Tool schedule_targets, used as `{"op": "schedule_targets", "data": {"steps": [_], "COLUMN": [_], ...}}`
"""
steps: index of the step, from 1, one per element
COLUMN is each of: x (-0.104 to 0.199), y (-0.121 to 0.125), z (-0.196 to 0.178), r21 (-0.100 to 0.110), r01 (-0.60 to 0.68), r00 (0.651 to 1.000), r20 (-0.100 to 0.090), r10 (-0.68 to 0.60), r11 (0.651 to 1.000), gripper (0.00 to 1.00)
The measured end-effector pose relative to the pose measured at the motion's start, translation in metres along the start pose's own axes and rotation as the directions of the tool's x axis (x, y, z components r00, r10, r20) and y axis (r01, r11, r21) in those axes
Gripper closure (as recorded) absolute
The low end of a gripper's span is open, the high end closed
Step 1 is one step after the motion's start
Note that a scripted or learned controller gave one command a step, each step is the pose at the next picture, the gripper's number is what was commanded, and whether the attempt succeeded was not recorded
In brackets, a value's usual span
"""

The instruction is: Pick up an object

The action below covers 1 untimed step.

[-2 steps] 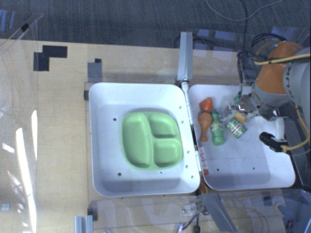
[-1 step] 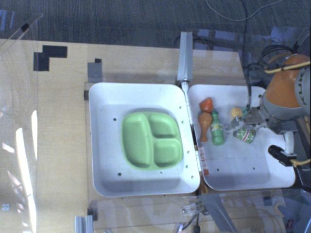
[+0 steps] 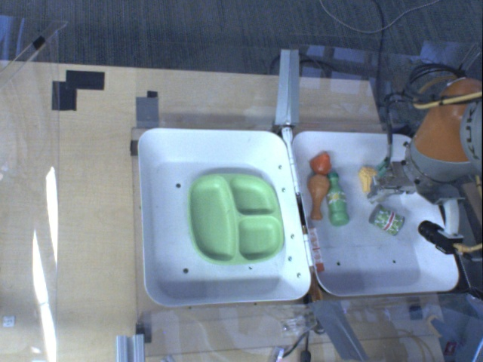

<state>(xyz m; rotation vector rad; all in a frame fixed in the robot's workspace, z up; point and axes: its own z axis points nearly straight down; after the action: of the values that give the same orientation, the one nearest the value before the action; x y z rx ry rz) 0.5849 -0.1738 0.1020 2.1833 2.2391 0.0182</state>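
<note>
The right bin point(image 3: 377, 274) holds several small items. A red-orange piece point(image 3: 321, 161) lies at its upper left, with a brown drumstick-shaped toy point(image 3: 318, 193) below it and a green bottle point(image 3: 337, 206) lying alongside. A yellow item point(image 3: 367, 178) rests near the middle, and a green-and-white can point(image 3: 387, 219) lies on its side below it. My gripper point(image 3: 388, 182) hangs over the bin just right of the yellow item and just above the can. Nothing is visibly held in it.
The left bin point(image 3: 162, 277) holds a green divided plate point(image 3: 234, 217). A metal divider post point(image 3: 287, 89) stands between the bins at the back. The arm's orange band point(image 3: 445, 138) and cables crowd the right bin's right side.
</note>
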Motion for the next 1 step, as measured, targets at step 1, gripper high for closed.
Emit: {"op": "schedule_targets", "data": {"steps": [1], "x": [0.0], "y": [-0.0001], "z": [0.0], "r21": [0.0], "r01": [0.0], "r00": [1.0], "r20": [0.0], "r10": [0.0], "r11": [1.0], "gripper": [0.0]}}
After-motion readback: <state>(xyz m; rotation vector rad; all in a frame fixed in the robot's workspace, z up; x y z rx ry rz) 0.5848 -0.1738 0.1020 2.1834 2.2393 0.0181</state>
